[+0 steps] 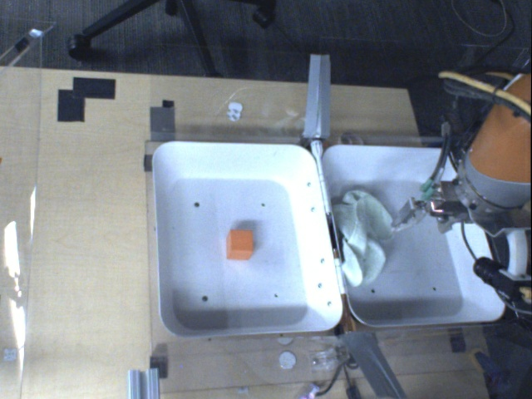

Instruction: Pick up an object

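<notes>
At the near edge of the table [75,248], just below the seam where the two bins meet, lie a small round disc [287,359] and some clear bits of hardware [326,358] on the pale wood.

Behind them sit the two shallow white bins, side by side and touching along their inner rims. The left bin [179,223] holds a small orange cube [240,244], resting flat on the floor a little left of the bin's middle and well apart from every wall. The right bin [416,293] holds a crumpled pale green cloth [363,233], bunched against the left wall, just beside the divider.

The arm [499,152] reaches in from the right over the right bin, its orange band above the grey wrist. The hand [405,217] hangs at the right edge of the cloth, its tip near or touching the fabric; which of the two I cannot tell. Nor can I tell how the hand is set, spread or closed, and nothing is seen gripped in it.

Beyond the bins, a grey metal post [317,98] stands upright at the far end of the seam. Black tape patches [83,96] mark the table's far left. Farthest off, a black chair base [179,7] rests on dark carpet [374,15].
</notes>
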